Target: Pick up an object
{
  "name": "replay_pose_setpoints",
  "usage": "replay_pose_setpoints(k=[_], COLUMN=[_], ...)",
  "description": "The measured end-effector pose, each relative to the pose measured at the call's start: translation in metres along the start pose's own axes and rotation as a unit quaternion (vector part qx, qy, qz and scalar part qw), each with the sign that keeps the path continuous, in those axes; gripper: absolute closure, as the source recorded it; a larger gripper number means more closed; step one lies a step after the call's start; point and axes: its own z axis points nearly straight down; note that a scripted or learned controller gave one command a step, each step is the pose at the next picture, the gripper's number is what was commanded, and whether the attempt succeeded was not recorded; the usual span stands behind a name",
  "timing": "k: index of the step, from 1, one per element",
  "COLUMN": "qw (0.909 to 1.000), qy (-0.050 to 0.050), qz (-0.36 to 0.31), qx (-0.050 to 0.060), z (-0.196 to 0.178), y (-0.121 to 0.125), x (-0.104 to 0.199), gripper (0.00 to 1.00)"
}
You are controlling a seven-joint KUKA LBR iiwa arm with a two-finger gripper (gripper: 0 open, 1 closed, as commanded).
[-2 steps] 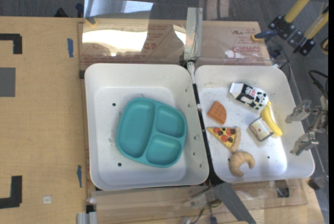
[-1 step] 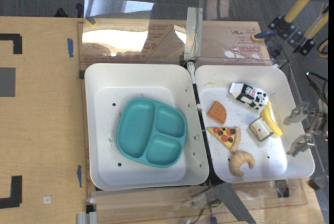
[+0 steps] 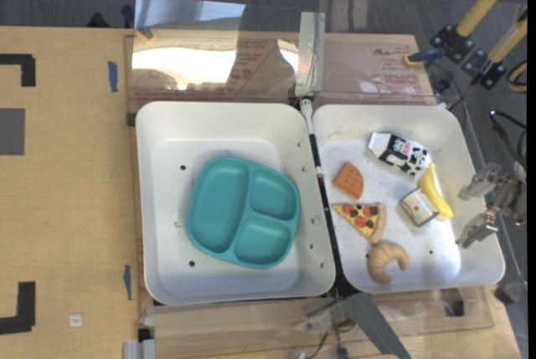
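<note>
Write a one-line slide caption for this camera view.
Teal divided plate in left bin; toy foods in right bin.

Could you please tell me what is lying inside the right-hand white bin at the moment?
The right bin holds a milk carton, waffle, pizza slice, croissant, banana and a small box. The banana's edge against the box is unclear.

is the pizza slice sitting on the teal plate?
No. The pizza slice lies in the right bin, while the teal plate sits in the left bin.
</note>
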Motion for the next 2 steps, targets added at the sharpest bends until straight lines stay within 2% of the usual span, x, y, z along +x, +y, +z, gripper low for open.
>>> replay_pose_setpoints(k=[1,2], qw=[0.9998,0.9989], qy=[-0.003,0.000], qz=[0.018,0.047], qx=[0.000,0.000], z=[-0.022,0.003], y=[0.000,0.000], x=[-0.001,0.000], gripper=[0.00,0.00])
